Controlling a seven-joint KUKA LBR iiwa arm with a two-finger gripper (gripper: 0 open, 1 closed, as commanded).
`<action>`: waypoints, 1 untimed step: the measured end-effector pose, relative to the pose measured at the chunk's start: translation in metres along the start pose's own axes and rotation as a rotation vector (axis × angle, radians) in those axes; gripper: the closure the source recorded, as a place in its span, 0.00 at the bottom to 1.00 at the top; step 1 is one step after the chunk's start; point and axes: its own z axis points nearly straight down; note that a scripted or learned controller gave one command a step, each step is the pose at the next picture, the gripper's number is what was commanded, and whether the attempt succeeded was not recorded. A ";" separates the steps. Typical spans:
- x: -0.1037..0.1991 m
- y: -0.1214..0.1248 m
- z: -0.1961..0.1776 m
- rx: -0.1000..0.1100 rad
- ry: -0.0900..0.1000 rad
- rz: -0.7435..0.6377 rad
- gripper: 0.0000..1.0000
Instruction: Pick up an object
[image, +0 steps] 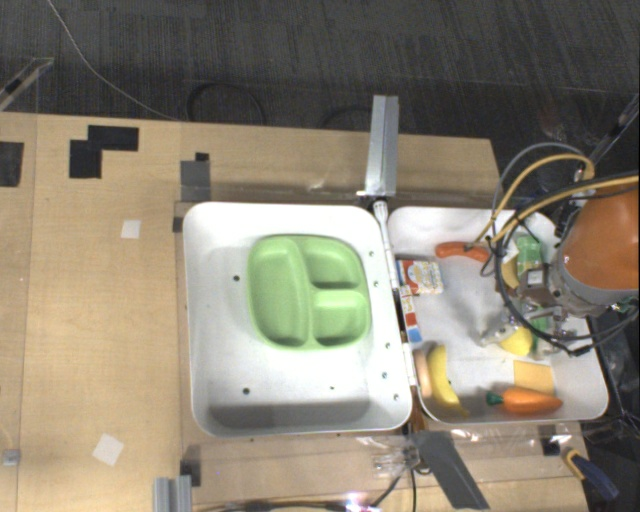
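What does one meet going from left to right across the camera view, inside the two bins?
Green divided plastic tray → small red-and-white packet → yellow banana → orange toy carrot → grey arm's end effector.

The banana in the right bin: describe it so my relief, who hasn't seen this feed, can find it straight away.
Start at the right bin, the one the arm reaches into, and go to its near-left corner. The banana lies there along the left wall, next to a tan rounded piece. It is the long curved yellow item, unlike the orange carrot with its green end to its right along the near wall.
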 end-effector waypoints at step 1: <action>-0.004 -0.003 -0.013 0.008 -0.005 0.000 1.00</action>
